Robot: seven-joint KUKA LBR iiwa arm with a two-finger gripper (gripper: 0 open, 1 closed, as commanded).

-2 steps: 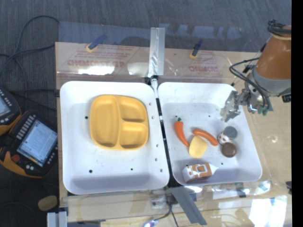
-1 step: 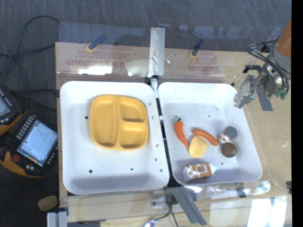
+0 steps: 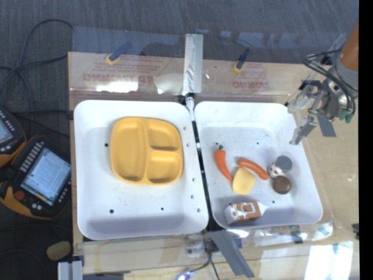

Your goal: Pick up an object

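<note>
We list two white bins side by side on the desk.

Left bin (image 3: 87, 214): one yellow divided tray (image 3: 146, 150), lying flat near the middle.

Right bin (image 3: 256, 121): a carrot (image 3: 222, 163) left of centre; a sausage (image 3: 252, 168) just right of it; a pale yellow chunk (image 3: 244, 181) touching the sausage's near side; a small cluster at the right of a grey disc (image 3: 283, 163), a white-and-brown piece (image 3: 274, 170) and a brown ball (image 3: 282, 184), all close together; a small brown-and-white carton (image 3: 243, 211) by the near wall.

Claw (image 3: 304, 128): at the right bin's far right corner, above the rim, well apart from every item. It carries nothing; we cannot tell whether it is apart or together.

Step in hand, as we judge it: approach and choice of target. We would favour the carton or the carrot, since each lies with free space around it. The cluster at the right invites a crowded, glancing grip. We would come straight down, span the narrow width, and keep clear of the bin wall.
</note>
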